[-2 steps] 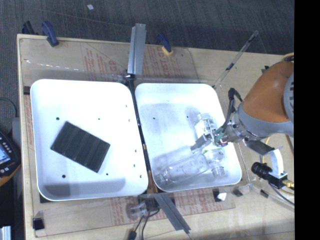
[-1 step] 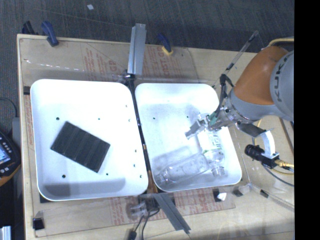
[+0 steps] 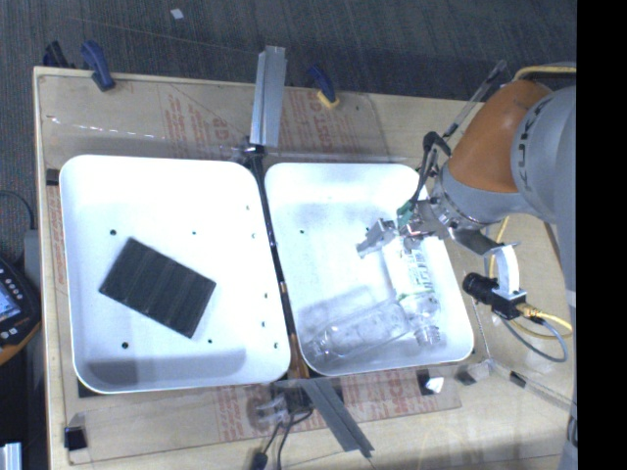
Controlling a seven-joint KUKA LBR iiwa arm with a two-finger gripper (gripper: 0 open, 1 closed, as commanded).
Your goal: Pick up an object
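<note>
Gripper low over the right bin, near its right wall.

You see the gripper [image 3: 384,235] above the clear plastic bottles [image 3: 372,327] lying in the right bin [image 3: 323,189]; you cannot tell how it stands. A dark ribbed pad [image 3: 157,286] lies in the left bin [image 3: 98,179].

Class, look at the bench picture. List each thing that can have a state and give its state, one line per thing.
Dark ridged slab: lying flat in the left bin, at a slant.
Clear plastic bottles: lying on their sides in the right bin, near its front corner.
Gripper: low over the right bin, above the bottles; nothing seen between its fingers.
</note>
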